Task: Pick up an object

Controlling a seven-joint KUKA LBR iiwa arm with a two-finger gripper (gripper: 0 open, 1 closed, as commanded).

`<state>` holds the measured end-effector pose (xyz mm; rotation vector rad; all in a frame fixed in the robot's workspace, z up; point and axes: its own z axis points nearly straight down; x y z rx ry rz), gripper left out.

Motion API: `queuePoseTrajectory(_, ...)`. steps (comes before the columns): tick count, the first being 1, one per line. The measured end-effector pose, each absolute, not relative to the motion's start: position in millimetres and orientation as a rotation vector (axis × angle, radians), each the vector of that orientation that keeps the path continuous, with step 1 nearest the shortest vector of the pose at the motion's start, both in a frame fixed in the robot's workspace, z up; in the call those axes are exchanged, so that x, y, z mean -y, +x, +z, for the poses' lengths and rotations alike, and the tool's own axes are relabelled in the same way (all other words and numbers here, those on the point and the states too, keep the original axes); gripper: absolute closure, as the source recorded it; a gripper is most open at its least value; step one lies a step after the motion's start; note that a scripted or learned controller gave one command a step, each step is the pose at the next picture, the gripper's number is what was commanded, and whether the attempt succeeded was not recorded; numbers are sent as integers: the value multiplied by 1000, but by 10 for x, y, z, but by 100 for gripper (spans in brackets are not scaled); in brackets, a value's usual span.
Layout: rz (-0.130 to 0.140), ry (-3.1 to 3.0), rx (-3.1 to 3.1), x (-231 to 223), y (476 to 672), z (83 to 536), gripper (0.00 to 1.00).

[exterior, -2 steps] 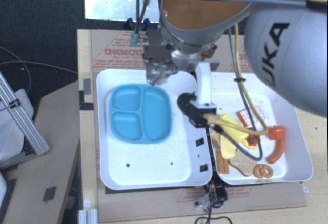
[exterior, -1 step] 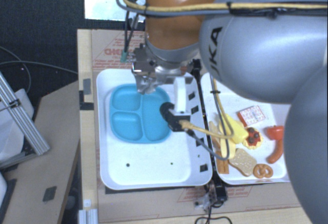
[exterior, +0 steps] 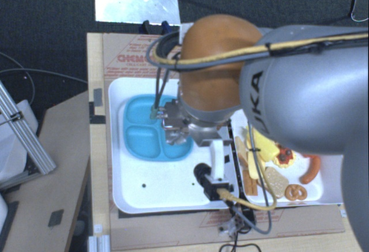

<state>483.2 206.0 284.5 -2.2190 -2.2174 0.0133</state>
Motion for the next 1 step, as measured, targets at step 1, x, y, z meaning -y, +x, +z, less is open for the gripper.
queuePoseTrajectory(1,-33,-2218,2233,-2351,4869,5160,100)
